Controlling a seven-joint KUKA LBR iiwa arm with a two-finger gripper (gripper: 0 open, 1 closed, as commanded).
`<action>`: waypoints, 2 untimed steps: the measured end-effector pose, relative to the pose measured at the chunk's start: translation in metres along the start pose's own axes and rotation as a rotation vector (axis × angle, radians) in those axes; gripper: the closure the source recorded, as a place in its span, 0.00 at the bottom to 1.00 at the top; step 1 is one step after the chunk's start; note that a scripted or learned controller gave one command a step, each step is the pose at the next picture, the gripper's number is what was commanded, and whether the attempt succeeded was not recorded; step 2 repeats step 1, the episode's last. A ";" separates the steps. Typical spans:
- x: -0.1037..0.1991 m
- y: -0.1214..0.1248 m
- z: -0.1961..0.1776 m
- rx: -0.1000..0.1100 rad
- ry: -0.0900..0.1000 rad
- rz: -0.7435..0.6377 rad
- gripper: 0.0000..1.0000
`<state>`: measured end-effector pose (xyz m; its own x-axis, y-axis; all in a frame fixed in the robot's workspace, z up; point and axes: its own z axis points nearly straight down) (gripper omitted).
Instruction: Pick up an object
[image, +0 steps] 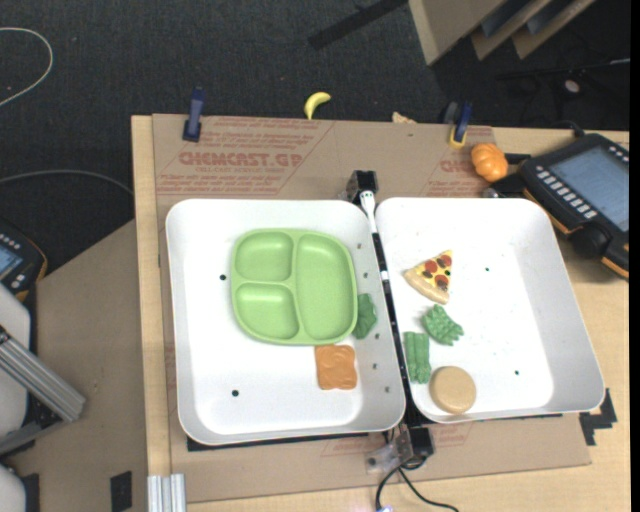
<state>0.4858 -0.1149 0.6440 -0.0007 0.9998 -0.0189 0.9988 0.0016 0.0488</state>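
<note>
Green beans (416, 357) and cookie (453, 389) crowd six o'clock of my right bin (530, 300), against the wall; a grab there may slip. My gripper's state: cannot tell.

Green divided plate (295, 286) and orange piece (337, 367) lying flat in left bin; green bit (364, 315) beside plate. Right of centre: pizza slice (432, 277), green leafy piece (441, 325), green pod (417, 356), tan disc (453, 389).
</note>
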 end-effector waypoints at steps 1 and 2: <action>0.000 0.001 -0.011 -0.005 -0.002 0.000 1.00; 0.000 0.001 -0.011 -0.005 -0.002 0.000 1.00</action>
